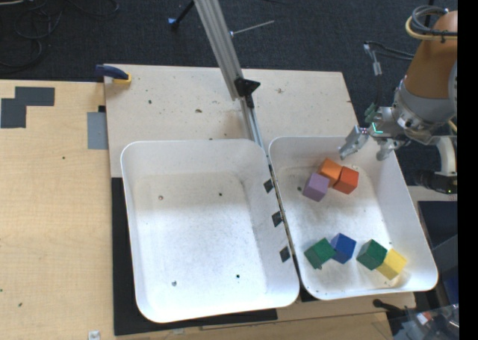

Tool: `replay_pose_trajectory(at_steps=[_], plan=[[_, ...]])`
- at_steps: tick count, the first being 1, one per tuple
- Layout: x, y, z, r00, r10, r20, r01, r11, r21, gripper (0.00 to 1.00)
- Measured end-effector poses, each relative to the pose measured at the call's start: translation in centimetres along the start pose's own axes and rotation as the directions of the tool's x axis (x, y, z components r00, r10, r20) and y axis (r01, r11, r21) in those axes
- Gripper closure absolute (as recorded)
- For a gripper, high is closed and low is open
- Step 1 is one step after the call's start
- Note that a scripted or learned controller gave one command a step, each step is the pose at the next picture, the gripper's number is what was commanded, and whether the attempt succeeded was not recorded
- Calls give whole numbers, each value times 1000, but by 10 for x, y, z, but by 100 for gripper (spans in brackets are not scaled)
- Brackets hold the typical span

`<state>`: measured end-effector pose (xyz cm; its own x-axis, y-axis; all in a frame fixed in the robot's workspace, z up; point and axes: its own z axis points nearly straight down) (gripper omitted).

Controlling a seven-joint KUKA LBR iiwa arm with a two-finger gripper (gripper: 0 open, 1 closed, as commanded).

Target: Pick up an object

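The right bin (411, 215) holds several small blocks. An orange block (331, 169), a red-orange block (346, 179) and a purple block (316, 186) cluster near its upper middle. Along its near side lie a green block (320, 252), a blue block (343, 246), another green block (371, 253) and a yellow block (393, 263). My gripper (367, 146) hangs above the bin's far right edge, up and right of the orange block. Its fingers (350, 146) are spread apart, with nothing between them.
The left bin (134, 181) sits beside the right one, with a divider carrying black clips (275, 217) between them. A slanted metal rail (224, 47) rises from behind the bins. A blue and yellow clamp (113, 73) lies at the bench's far left corner.
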<state>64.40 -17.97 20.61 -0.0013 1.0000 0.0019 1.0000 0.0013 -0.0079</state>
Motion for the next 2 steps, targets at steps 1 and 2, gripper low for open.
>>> replay_pose_trajectory(at_steps=[1, 2], plan=[[0, 1, -3, 1000, -3, 2, 3, 1000, -4, 0], [6, 1, 41, 1000, -5, 0, 5, 1000, -1, 0]])
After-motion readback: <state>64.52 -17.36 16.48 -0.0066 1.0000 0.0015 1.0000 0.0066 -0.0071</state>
